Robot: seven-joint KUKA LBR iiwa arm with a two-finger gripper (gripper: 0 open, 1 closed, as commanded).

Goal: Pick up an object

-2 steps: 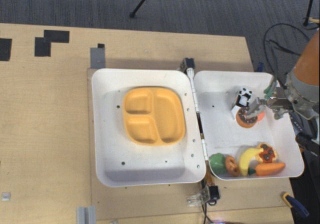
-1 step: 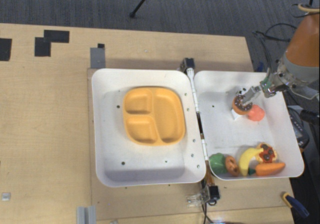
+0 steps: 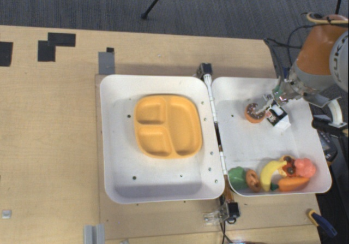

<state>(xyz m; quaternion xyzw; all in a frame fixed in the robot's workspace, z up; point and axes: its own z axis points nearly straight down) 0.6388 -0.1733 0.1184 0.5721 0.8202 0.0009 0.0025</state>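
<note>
Yellow divided plate point(image 3: 166, 126) in left bin point(image 3: 117, 183); tool point(image 3: 271, 107) beside donut point(image 3: 253, 112) in right bin point(image 3: 305, 144).

You're looking at two white bins point(image 3: 117, 128) on a pale tan wood tabletop point(image 3: 49, 144) marked with black patches. The left bin shows you a yellow-orange divided plate point(image 3: 166, 126). In the right bin you see a brown donut with pale speckles point(image 3: 253, 112), and along its near edge a green piece point(image 3: 236, 175), a yellow banana point(image 3: 270, 173), an orange carrot point(image 3: 293, 183) and a pink piece point(image 3: 305, 167). The arm point(image 3: 322, 54) is grey with an orange band.
</note>
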